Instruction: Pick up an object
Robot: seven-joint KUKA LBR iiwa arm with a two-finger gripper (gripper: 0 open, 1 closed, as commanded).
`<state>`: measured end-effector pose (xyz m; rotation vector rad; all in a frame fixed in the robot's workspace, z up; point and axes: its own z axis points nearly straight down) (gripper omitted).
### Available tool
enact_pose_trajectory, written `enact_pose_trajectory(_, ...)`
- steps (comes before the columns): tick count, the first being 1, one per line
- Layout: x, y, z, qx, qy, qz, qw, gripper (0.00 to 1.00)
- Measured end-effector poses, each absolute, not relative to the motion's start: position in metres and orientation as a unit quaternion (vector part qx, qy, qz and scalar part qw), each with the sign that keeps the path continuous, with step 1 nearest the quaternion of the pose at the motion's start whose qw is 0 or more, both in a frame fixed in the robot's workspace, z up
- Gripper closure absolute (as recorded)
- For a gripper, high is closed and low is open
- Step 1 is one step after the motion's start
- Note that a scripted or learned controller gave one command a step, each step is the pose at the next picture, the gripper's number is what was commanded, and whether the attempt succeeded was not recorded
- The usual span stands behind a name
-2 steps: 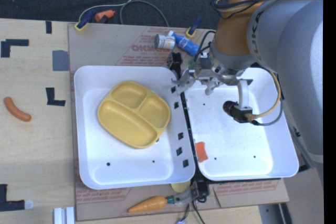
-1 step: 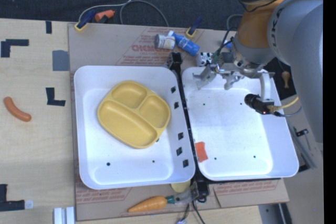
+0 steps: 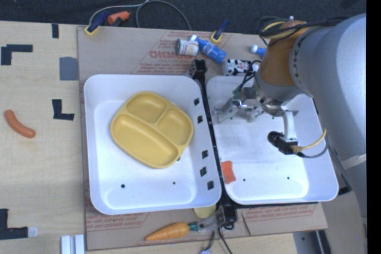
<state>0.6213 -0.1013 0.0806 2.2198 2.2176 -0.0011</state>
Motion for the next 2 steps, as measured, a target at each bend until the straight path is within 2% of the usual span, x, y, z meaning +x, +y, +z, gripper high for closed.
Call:
enact_pose_trajectory(1, 0.670, -0.098, 0.085, 0.706, 0.708, 0.0011, 0.002, 0.00)
enact_pose_trajectory(2, 0.617, -0.056, 0.190, 0.706, 0.709, 0.0017, 0.000, 0.00)
